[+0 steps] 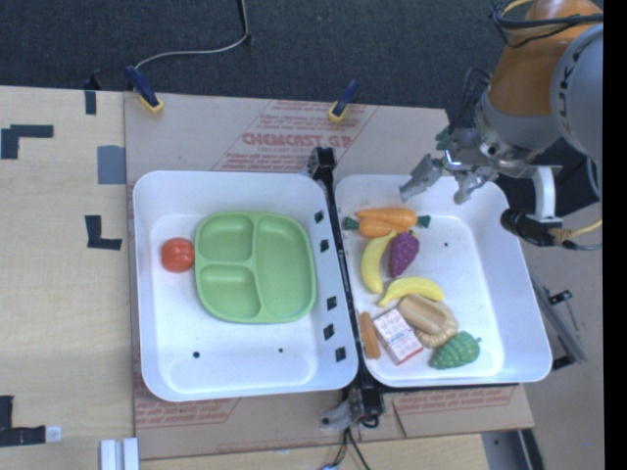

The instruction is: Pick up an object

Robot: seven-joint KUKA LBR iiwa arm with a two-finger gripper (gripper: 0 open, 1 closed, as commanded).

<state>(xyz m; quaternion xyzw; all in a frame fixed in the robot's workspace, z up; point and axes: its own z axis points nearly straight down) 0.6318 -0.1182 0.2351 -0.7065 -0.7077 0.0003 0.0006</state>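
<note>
Carrot (pixel 388 220) is lying at twelve o'clock in the right bin (pixel 509 292), above bananas (pixel 373 262) and grapes (pixel 403 253). Judged light, stiff and slick, it is best being gripped mid-body. At its two o'clock, the end effector (pixel 446 181) is hovering, fingers apart, holding nothing.

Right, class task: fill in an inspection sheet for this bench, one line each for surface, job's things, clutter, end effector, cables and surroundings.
Surface: wooden bench with brown cardboard sheet under two shallow white bins.
Job's things: right white bin holds orange toy carrot, purple grape bunch, two yellow bananas, bread roll, red-and-white carton, green toy broccoli.
Clutter: left white bin holds green compartment plate, red tomato.
End effector: open, above right bin's far edge, holding nothing.
Cables: black cable across dark floor.
Surroundings: yellow-blue clamps.
</note>
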